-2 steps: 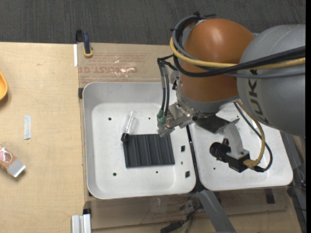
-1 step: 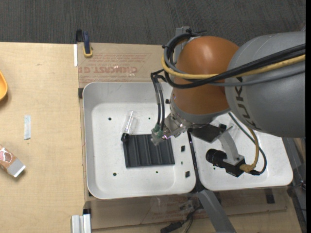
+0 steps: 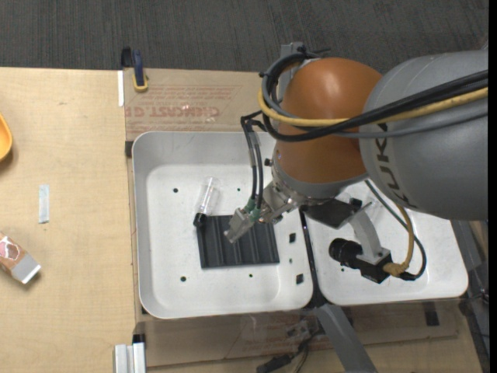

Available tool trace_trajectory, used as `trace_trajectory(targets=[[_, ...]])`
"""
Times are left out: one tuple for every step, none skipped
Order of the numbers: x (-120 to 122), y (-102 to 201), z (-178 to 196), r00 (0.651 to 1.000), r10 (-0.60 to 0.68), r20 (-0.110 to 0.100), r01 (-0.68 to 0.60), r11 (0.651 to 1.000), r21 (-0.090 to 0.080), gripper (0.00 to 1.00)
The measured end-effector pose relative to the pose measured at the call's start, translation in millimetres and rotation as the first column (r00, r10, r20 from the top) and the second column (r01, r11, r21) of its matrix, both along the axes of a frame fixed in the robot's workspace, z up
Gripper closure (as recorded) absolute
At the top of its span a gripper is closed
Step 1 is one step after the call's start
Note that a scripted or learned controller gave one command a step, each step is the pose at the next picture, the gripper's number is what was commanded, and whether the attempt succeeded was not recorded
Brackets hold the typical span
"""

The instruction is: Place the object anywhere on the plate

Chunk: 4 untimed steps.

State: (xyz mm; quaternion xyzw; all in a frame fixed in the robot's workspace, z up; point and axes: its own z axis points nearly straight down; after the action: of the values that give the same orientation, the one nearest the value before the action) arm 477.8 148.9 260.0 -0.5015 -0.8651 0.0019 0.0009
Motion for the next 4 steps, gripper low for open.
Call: trace_trajectory(targets=[[0.9, -1.5, 8.0, 1.0, -0.003, -0.001, 0.003, 1.0, -0.002, 1.0], [1.8, -3.3, 16.0, 1.0, -0.006, -0.003, 0.006, 1.0, -0.004, 1.0], [1.8, -3.2, 16.0, 1.0, -0.006, -0.003, 0.006, 1.0, -0.004, 0.0], [58.3, 25.5, 41.6, 0.961, -0.278, 0.003, 0.278, 0.961, -0.001, 0.0]])
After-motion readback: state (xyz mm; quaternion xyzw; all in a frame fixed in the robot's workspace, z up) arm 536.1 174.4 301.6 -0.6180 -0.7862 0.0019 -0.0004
